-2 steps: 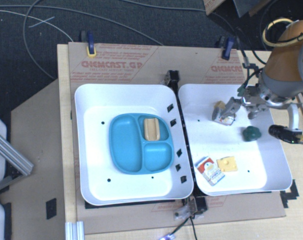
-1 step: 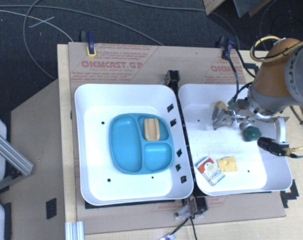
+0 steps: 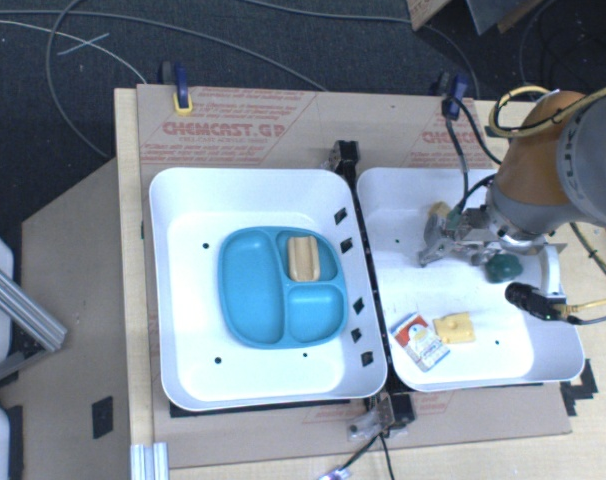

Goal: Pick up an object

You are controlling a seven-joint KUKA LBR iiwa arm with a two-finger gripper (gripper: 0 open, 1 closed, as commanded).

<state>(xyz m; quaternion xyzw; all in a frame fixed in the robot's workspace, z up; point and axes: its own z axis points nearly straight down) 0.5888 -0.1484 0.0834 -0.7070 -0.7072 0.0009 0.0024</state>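
Pincer [image 3: 430, 248] in right bin [image 3: 403, 193], yellow block [image 3: 454, 329] nearby

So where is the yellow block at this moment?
The yellow block lies in the right bin, near its front edge, beside the red-and-white packet.

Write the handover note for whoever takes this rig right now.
Tool: low in the right bin, near its upper middle; grip state unclear, nothing visibly held.
Right bin: yellow block and red-and-white packet near the front edge, small teal object beside the wrist.
Left bin: blue divided plate with a tan block in its upper right compartment.
Done: no pick confirmed.
Left: grasp an object and lift it.
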